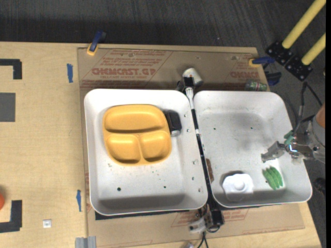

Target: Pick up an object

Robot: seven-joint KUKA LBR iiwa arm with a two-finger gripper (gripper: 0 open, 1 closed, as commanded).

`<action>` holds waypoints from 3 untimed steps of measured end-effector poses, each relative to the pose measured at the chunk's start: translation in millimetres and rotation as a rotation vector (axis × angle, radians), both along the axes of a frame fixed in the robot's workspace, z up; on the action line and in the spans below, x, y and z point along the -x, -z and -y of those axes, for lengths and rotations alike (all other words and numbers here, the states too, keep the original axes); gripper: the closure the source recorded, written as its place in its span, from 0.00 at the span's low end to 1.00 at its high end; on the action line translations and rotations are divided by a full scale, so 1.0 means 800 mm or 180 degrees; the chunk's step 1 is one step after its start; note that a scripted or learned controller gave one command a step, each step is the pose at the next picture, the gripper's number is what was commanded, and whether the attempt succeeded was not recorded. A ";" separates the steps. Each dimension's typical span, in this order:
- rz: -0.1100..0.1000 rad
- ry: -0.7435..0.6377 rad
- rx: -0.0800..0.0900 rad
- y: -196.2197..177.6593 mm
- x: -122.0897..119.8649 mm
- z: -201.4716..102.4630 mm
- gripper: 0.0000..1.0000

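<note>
So far nothing is lifted: the green object lies on the floor of the right bin, near its right wall, and the white bottle sits just left of it by the front edge. In the left bin a yellow tray rests with a small dark item touching its right side. All of the pick remains. From the right, the gripper hangs low over the right bin, just above the green object; its fingers seem slightly apart with nothing between them, though blur makes that uncertain.
</note>
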State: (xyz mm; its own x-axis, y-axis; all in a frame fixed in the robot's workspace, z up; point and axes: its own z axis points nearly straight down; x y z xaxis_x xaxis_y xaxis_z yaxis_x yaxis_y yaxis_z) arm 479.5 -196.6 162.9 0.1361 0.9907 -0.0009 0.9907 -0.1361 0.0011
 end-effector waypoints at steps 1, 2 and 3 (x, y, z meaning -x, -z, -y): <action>-0.0003 0.0068 -0.0003 0.090 0.000 -0.069 0.00; 0.0004 -0.0162 0.0000 0.097 -0.038 -0.087 0.00; 0.0006 -0.1062 0.0002 0.097 -0.090 -0.095 0.00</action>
State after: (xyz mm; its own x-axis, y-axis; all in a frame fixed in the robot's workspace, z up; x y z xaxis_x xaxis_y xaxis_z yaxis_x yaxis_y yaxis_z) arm 551.6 -120.7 85.1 -0.1958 0.9806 -0.0016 0.9806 0.1958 0.0029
